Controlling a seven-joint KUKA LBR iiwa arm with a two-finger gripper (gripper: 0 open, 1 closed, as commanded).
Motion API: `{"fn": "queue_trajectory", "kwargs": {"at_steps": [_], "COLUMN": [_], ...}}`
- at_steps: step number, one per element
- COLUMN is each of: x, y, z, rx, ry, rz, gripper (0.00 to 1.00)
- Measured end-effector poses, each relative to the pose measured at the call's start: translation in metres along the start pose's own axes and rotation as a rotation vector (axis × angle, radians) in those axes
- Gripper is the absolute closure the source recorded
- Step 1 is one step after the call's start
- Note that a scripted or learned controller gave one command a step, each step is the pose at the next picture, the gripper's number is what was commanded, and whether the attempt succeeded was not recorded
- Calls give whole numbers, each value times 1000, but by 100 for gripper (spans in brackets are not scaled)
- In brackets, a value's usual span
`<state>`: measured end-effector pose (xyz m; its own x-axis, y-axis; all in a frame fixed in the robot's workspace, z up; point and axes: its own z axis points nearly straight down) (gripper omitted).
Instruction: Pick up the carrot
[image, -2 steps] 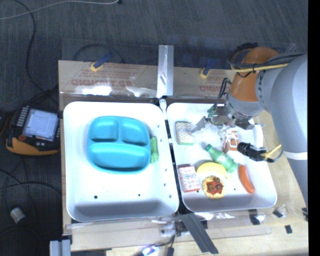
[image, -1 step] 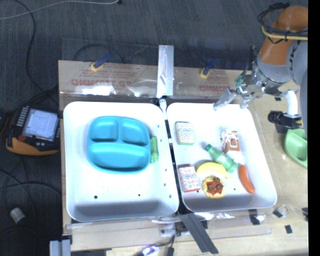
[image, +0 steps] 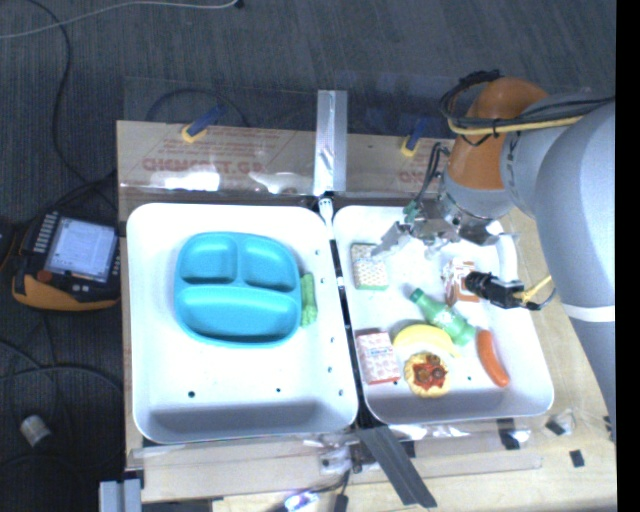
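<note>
The carrot (image: 492, 358), a short orange-red stick, lies near the front right corner of the right bin (image: 520, 400), beside a yellow round piece. My gripper (image: 432, 226) hangs over the far part of the same bin, well behind the carrot and a little to its left, apart from it. Nothing can be made out in the gripper.
The right bin also holds a green bottle (image: 441, 313), a yellow disc (image: 424, 338) with a small pizza toy (image: 428, 372), a small red-and-white box (image: 375, 357) and a pale dotted card (image: 368, 265). In the left bin sit a blue divided plate (image: 238, 287) and a green piece (image: 307, 298).
</note>
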<state>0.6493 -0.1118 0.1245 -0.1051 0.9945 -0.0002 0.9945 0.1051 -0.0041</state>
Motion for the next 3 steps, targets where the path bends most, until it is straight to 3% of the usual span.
{"fn": "queue_trajectory", "kwargs": {"at_steps": [1,2,3], "x": [12,3,-60], "y": [-43,-59,-14], "z": [-36,35,-58], "rx": [-1,-13,-4], "ry": [-2,-3,-3], "rz": [-105,-283,-268], "gripper": [0,0,0]}}
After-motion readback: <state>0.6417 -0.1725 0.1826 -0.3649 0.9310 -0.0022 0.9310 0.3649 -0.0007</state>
